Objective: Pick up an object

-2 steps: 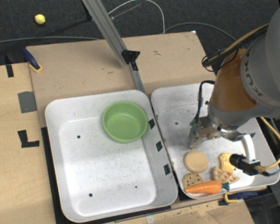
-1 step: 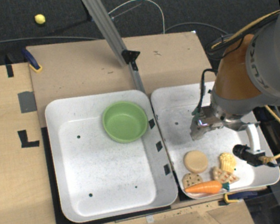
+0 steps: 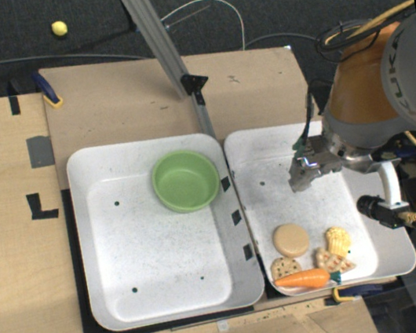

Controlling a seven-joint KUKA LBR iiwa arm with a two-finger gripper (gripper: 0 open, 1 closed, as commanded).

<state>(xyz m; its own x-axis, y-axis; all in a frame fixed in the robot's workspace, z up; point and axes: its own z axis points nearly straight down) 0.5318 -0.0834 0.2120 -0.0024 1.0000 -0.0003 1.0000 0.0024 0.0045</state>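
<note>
A wooden bench (image 3: 139, 94) seen from above at a slant carries two shallow white bins set side by side, their inner rims touching. The left bin (image 3: 119, 297) is the larger-looking of the two and holds a green bowl (image 3: 186, 180), upright, in its upper right area near the shared rim. The right bin (image 3: 269, 151) holds a cluster of small food-shaped items in its lower part. Reaching in from the right is the grey robot arm (image 3: 387, 98) with its orange band, its wrist above the right edge of the right bin. The gripper (image 3: 303, 174) hangs over the upper middle of the right bin, above bare bin floor and well apart from the items below it; nothing is visible between its tips, and how far they are spread cannot be told from this angle. A long grey pole (image 3: 155, 31) slants down from the top edge toward the spot where the two bins meet. In the lower part of the right bin, a round tan cookie (image 3: 291, 239) lies near the middle, a yellow corn-like piece (image 3: 337, 241) sits just to its right, and an orange carrot (image 3: 303, 280) lies along the bottom rim, touching the small pieces beside it. A small yellow ball (image 3: 59, 27) rests on the dark floor beyond the bench, at top left.
</note>
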